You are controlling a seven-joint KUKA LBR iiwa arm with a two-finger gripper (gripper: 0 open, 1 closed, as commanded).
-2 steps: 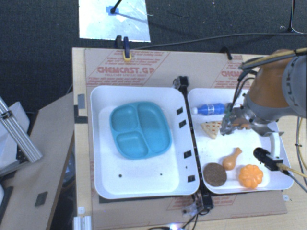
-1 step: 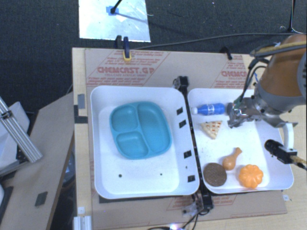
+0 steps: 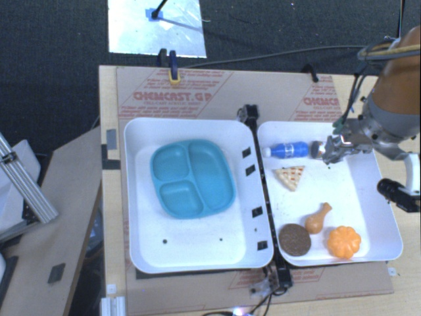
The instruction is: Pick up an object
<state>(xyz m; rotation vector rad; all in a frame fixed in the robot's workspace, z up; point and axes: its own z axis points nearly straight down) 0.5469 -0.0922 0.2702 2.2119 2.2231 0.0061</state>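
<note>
The right bin [image 3: 385, 209] holds a small blue and white bottle [image 3: 288, 150] lying on its side, a tan triangular wedge [image 3: 290, 176], a brown round cookie [image 3: 295, 239], an orange-tan drumstick shape [image 3: 318, 218] and an orange pumpkin [image 3: 344, 241]. My gripper [image 3: 332, 151] hangs low over the back of the right bin, just right of the bottle's cap end. Nothing shows between its fingers.
The left bin [image 3: 138, 196] carries a blue divided plate [image 3: 193, 178]. Black clips line the divider [image 3: 258, 183] between the bins. The arm's orange band [image 3: 398, 87] rises at the right edge. A black part [image 3: 397, 195] overhangs the right bin's right rim.
</note>
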